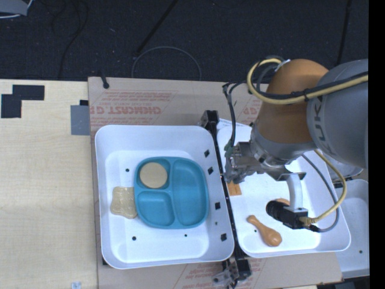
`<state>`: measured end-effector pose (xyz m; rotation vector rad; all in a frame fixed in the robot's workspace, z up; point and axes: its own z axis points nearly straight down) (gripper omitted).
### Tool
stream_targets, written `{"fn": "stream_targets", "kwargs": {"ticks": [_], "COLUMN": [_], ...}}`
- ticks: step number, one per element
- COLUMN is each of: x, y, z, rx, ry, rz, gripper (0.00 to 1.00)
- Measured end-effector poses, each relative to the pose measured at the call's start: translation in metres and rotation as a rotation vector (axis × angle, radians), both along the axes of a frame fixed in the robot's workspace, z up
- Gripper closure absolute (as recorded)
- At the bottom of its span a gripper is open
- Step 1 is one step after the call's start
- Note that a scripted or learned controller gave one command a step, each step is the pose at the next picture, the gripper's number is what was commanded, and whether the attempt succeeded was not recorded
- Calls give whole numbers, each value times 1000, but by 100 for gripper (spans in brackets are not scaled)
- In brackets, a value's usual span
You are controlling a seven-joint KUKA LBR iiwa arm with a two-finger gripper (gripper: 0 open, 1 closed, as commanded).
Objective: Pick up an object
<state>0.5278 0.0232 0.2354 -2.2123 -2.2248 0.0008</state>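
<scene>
Orange and small, a flat piece [234, 189] lies on the floor of the right-hand bin [255, 202], close against that bin's left wall and about halfway along it. The gripper [236, 168] is just above the piece in the view, its tip seeming to meet the piece's upper edge; nothing shows as held, and I cannot tell whether the gripper is parted or closed, since it is dark and cluttered there. Lower in the same bin, apart from the orange piece, lies a tan wooden thing [265, 230] shaped like a small spoon, its rounded end toward the bin's near edge. The grey arm [340, 119] with its orange band [295, 83] hangs over the upper right of this bin.

Of the 2 bins, the left-hand one [120, 143] holds a blue plate [186, 191] with 3 compartments. A round tan disc [152, 175] sits in the plate's upper-left compartment. A pale beige lump [124, 201] lies on the bin floor, touching the plate's left rim.

Both bins rest on a brown cardboard sheet [144, 104] laid on the pale wooden bench [42, 179].
</scene>
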Motion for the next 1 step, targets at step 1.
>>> {"fn": "stream_targets", "kwargs": {"ticks": [1], "x": [-8], "y": [46], "z": [-13], "rx": [-2], "ry": [2], "rz": [-2], "gripper": [100]}}
